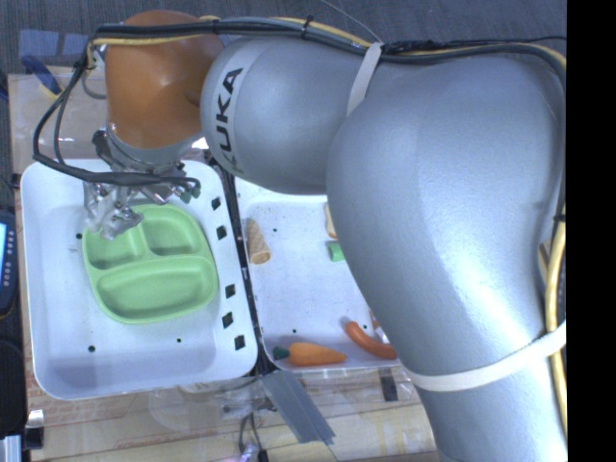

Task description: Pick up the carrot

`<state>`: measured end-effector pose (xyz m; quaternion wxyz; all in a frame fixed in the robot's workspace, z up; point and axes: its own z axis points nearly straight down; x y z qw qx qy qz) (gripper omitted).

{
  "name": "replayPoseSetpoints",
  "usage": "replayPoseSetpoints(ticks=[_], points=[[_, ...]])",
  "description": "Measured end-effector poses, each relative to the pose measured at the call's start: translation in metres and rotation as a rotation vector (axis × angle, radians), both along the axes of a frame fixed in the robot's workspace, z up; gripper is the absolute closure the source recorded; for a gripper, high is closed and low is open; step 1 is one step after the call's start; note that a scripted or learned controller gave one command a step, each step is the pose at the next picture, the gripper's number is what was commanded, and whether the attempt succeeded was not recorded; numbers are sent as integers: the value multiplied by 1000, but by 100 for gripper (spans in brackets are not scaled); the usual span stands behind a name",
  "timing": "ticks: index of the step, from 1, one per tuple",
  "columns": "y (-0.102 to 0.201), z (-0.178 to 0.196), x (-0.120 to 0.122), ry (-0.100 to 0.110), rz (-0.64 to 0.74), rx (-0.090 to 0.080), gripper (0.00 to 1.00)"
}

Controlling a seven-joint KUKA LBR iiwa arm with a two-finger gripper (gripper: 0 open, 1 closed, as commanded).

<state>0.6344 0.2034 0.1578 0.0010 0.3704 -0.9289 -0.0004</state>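
Gripper (114,215) hovers over the green tray (154,277) in my left bin; I cannot tell its state. My carrot (313,355) lies in the right bin's near corner, so I'd cross over and descend squarely.

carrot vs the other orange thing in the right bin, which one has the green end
The carrot, lying near the bin's front edge by the divider, with a green stub at its left end. The sausage-like piece to its right is plain orange-red.

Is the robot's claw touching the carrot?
Apart. The camera view shows the gripper over the green plate in the left bin, the carrot in the right bin.
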Motion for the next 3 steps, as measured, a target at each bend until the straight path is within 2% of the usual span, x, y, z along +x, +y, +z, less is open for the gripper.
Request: replayPoseSetpoints(ticks=[1, 2, 3], points=[[11, 61, -18, -8, -319, 3, 100], [15, 55, -23, -2, -628, -1, 100], [14, 30, -40, -1, -700, -2, 100]])
